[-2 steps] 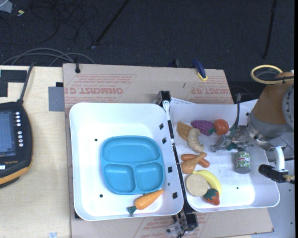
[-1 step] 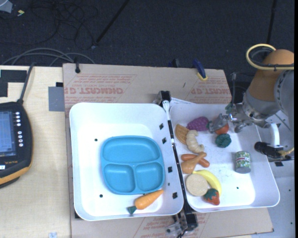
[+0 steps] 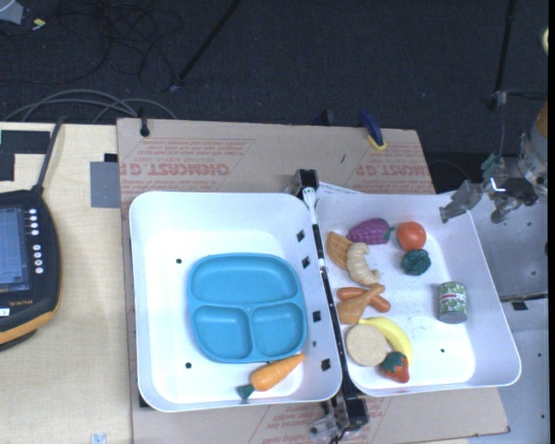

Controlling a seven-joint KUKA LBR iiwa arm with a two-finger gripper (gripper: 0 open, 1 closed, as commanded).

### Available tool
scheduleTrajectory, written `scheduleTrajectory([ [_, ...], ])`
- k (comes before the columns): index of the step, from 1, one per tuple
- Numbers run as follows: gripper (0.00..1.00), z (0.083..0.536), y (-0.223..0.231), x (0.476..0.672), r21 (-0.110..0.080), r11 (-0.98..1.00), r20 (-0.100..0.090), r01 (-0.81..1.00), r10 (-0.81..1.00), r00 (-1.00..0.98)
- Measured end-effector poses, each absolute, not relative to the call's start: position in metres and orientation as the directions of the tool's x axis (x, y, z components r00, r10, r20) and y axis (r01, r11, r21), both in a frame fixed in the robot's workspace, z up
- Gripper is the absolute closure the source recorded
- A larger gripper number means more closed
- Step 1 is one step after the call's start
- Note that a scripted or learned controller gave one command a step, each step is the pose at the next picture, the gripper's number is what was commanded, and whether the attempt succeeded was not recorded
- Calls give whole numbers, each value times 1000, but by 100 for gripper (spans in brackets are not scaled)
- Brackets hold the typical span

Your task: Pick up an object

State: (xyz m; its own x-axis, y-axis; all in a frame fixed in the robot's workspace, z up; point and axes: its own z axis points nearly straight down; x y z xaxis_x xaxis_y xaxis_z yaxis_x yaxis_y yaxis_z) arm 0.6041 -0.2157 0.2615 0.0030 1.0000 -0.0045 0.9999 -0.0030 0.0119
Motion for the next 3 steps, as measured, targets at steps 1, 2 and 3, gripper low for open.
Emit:
scheduleTrajectory([
  [1,0,509,-214,608,16,2,-7,1000,1000,-2],
  [2,100,508,-212,608,-4,6,-1,1000,1000,-6],
  [3,100,533,-209,524,0,-4,0,1000,1000,4],
])
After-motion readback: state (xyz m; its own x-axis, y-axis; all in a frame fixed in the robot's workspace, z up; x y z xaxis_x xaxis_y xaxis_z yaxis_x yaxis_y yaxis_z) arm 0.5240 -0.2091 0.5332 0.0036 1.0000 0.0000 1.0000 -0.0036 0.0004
